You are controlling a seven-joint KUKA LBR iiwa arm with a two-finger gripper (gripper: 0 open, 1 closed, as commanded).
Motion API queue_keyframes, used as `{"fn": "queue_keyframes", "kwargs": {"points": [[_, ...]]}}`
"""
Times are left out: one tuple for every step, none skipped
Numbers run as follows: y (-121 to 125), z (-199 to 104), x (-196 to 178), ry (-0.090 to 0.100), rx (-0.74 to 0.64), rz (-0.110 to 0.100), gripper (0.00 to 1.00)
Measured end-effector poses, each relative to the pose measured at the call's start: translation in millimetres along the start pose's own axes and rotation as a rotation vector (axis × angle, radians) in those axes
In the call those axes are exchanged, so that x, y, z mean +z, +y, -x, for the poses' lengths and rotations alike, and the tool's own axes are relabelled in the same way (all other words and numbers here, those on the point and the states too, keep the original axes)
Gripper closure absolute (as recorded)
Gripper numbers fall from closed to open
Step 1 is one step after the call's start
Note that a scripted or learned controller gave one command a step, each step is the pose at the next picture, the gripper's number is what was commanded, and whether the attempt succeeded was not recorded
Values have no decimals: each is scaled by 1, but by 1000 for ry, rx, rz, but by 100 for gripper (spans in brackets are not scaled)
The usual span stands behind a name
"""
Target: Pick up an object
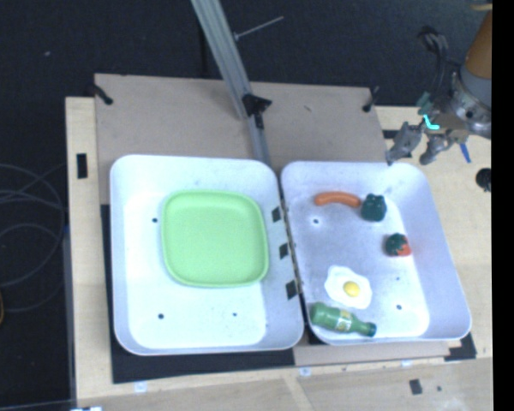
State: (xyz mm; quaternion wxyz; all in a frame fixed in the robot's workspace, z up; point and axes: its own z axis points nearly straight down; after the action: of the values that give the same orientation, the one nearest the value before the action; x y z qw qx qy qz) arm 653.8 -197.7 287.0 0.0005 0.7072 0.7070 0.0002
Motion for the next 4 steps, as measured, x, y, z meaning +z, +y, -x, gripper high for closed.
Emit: {"fn": "queue_keyframes", "kwargs": {"points": [[0,0,0,0,0,0,0],[3,7,45,0,1,-4,0],[8,11,106,1,0,-6,0],[9,5,150,0,0,-4,0]]}}
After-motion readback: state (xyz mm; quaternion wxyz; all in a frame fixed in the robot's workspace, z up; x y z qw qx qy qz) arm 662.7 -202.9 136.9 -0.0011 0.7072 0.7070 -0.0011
